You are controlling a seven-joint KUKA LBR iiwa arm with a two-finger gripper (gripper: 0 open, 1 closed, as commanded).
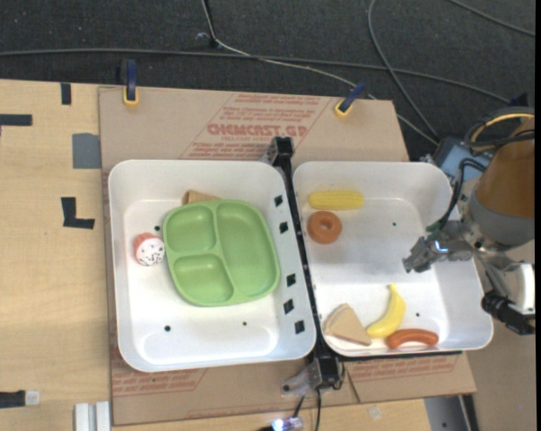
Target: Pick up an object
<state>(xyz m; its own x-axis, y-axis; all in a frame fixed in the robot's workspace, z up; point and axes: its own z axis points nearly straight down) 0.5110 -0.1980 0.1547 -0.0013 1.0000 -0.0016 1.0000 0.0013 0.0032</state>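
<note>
My gripper (421, 259) hangs over the right side of the right bin (378, 176), low above bare white floor. Nothing shows between its fingers. A banana (390, 313) lies just below and left of it, with a red sausage (412, 338) and a sandwich wedge (345, 325) near the bin's front edge. Further back in the same bin sit a corn cob (335, 200) and a brown doughnut (324, 227).
The left bin (126, 241) holds a green divided plate (221, 251), a small white and red ball (149, 251) to its left, and a tan piece (198, 198) poking out behind the plate. A black divider runs between the bins.
</note>
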